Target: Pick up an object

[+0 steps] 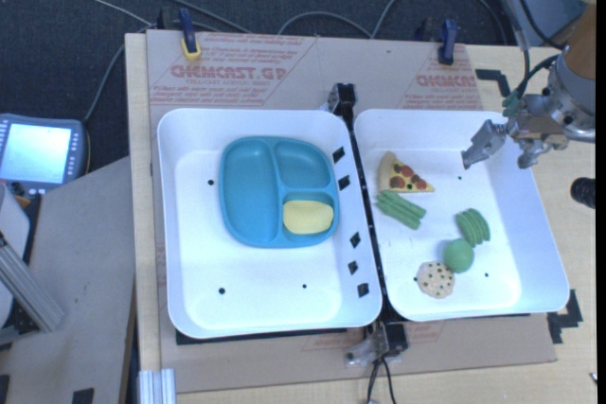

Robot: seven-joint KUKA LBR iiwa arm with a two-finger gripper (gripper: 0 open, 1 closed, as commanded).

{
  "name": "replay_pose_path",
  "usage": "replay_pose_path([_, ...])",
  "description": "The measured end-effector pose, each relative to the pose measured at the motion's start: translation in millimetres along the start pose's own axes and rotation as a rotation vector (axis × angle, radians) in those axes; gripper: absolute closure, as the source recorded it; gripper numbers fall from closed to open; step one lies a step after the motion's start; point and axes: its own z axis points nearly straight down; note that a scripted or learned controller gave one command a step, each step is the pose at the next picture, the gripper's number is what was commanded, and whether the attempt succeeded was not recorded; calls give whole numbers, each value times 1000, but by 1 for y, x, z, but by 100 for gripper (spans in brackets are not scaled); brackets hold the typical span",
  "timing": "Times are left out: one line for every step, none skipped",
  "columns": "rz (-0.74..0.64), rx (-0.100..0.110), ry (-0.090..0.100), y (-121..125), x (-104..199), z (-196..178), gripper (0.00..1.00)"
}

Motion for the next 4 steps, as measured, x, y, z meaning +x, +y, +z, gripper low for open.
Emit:
replay_pose_path([-3, -12, -2, 2, 0, -6, 0])
replay_pose_path([-2, -6, -1, 1, -2, 37, 0])
replay_pose_path([-2, -6, -1, -3, -3, 80, 0])
replay_pose_path([-1, -6, 0, -3, -8, 124, 0])
